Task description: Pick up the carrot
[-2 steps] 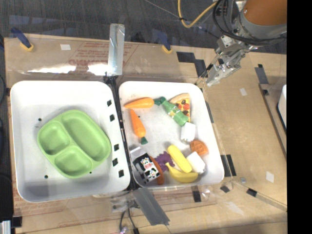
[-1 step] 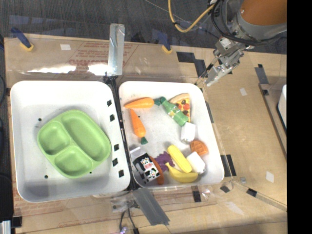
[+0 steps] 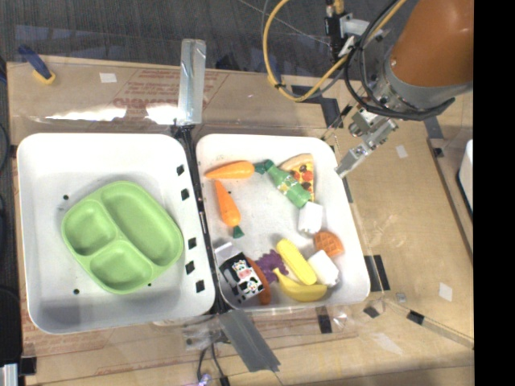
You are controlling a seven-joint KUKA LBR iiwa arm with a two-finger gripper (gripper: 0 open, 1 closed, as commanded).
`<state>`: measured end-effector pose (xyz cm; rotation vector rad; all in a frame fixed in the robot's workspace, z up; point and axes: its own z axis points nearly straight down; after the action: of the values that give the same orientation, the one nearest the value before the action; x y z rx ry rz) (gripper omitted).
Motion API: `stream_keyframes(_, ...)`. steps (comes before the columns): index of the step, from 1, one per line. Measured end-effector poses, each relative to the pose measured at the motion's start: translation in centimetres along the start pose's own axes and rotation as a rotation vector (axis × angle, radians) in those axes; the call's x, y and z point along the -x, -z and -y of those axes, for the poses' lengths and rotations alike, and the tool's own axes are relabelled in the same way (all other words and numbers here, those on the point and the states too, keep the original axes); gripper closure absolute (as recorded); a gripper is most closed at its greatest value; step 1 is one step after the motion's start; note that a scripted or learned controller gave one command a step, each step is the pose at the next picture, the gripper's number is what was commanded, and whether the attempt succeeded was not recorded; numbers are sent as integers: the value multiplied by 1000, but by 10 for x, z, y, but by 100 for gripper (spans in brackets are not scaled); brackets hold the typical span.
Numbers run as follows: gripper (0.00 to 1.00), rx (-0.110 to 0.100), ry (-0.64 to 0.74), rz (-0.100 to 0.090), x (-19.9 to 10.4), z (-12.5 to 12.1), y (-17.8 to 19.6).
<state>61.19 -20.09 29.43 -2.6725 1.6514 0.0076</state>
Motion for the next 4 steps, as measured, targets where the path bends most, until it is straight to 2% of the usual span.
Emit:
stream_keyframes(1,100,1,205,2,4,-6,-1)
stream_keyframes(2,100,-6,457,-6,-11,24,18)
stream_keyframes(3,100,-6,707,-7,-24,40,10)
stream_keyframes(4,100,-9,914,-10,-26,39,17)
